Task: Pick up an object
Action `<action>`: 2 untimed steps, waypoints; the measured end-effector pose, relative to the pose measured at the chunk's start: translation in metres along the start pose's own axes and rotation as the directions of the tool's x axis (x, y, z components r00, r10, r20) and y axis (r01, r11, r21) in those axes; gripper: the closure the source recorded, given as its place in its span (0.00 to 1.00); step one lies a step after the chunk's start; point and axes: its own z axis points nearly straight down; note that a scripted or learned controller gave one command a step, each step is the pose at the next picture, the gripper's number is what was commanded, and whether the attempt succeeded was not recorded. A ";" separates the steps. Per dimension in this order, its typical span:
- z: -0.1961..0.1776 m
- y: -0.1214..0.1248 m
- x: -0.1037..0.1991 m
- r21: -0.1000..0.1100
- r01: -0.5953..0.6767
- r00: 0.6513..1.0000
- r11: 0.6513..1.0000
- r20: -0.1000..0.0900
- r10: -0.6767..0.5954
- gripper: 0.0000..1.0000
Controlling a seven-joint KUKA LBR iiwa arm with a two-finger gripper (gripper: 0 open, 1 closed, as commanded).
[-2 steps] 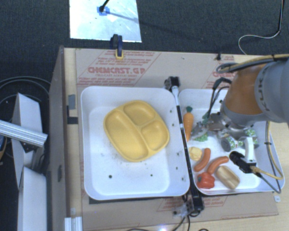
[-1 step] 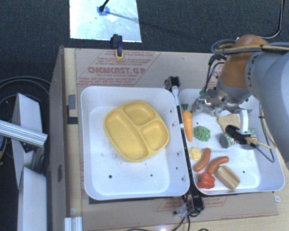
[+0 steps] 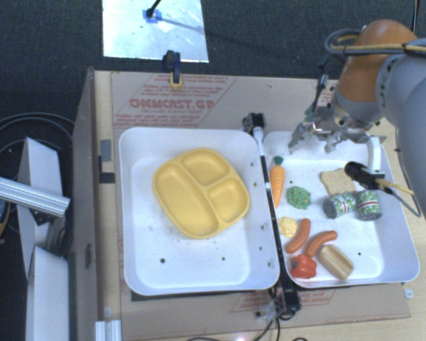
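Reading "CHEMCAST GP" in red on the brown sheet under the two bins. Gripper hovers over the right bin's far edge, fingers spread, nothing between them. Right bin contents: carrot, green broccoli piece, bread slice, two small cans with green labels lying side by side, two sausages, red pepper, bread roll. Left bin holds a yellow divided plate. Bench sits on dark carpet; shiny metal sheet lies beyond it.

Bright, even light; slight softness.
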 end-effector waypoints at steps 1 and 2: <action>0.051 -0.030 0.005 0.004 -0.006 1.000 1.000 0.003 0.006 0.00; -0.041 0.001 0.035 -0.002 0.000 1.000 1.000 -0.001 0.000 0.00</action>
